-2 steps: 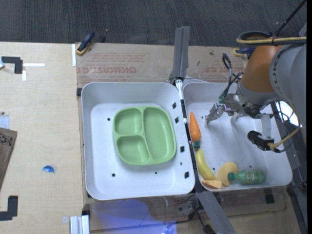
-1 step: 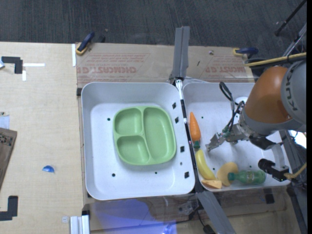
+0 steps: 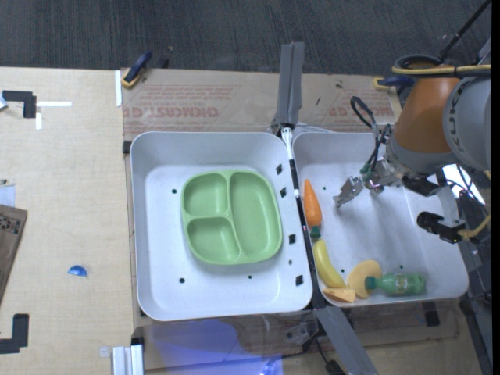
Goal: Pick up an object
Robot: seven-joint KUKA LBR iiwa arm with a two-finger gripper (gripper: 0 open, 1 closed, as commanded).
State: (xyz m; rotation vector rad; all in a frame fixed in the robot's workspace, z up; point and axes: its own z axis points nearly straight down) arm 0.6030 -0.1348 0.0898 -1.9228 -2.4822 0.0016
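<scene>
We are observing the gripper hanging over the right bin, above bare floor just right of the carrot. At this size we cannot tell how it is set, so we are recording that as undetermined. Nothing is showing in its grasp.

The candidate objects are lying along the right bin's left and near walls: the carrot, orange with a green stub, lying along the divider; the banana just below it, yellow and curved; two pale orange-yellow pieces, flat and rounded, beside the banana's lower end; and a green bottle on its side with a label, touching those pieces.

We are judging the carrot the nearest target. To do the step well, we are advising a shift toward the divider, the closing axis across the carrot's narrow width, and a descent clear of the bin wall, since the carrot is lying close against it. The left bin is holding a green divided plate, a poor choice for this grasp.
</scene>
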